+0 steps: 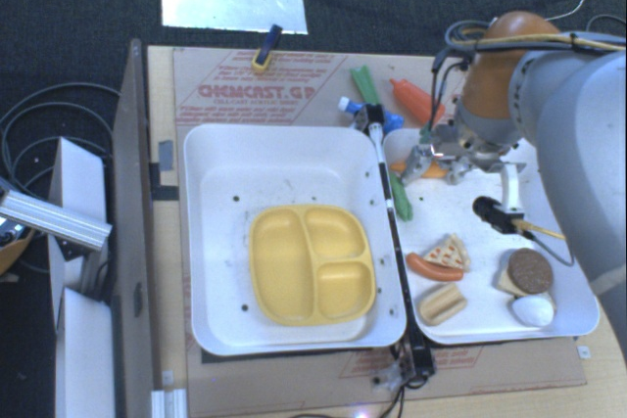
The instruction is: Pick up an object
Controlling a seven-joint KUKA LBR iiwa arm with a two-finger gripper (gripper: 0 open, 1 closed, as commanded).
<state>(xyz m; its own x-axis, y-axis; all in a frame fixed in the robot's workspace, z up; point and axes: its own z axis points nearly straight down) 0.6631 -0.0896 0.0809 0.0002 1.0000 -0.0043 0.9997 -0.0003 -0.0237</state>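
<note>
Hovering gripper (438,162): low over the far left corner of the right bin (578,313) — whether its fingers are wide or closed, I cannot tell.
Just beside it: an orange piece (411,167) and a green stick (400,201) along the bin's left wall.
Nearer objects: pizza slice (449,253), sausage (434,267), bread roll (441,304), cookie (530,271), white egg (533,310) — well apart from the gripper.
Left bin (220,210): a yellow divided tray (312,263).

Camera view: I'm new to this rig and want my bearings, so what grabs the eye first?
The yellow divided tray lying alone in the left bin. Next, the grey arm with its orange band, reaching from the right over the right bin, where toy food clusters: a pizza slice, a sausage, a cookie.
</note>
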